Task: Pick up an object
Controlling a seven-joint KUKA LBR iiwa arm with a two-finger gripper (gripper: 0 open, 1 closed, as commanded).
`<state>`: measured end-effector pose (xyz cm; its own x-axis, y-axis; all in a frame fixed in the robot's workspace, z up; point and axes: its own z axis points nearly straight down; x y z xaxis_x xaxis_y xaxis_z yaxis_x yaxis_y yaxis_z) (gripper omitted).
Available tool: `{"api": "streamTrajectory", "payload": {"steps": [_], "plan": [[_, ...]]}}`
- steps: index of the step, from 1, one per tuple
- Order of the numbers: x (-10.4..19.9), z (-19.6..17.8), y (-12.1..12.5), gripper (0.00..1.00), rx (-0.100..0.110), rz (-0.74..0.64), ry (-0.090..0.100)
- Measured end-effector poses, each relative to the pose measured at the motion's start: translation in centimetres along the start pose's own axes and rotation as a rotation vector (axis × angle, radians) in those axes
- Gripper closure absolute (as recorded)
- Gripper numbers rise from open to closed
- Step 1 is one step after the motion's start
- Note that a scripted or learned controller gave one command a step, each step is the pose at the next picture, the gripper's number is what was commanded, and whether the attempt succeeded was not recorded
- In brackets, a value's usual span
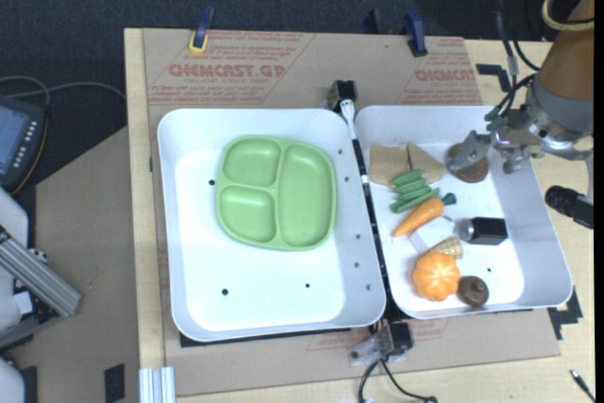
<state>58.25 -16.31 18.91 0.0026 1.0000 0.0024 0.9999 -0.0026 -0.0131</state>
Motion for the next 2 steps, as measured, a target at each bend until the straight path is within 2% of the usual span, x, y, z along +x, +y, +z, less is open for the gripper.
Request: {"api": "streamTrajectory", "payload": {"steps": [1,2], "plan": [[0.0,-0.7,0.3,0.00,-0.014,-0.003,-0.003],[0.5,4.4,1.3,0.00,-0.008,-0.005,-0.001]]}}
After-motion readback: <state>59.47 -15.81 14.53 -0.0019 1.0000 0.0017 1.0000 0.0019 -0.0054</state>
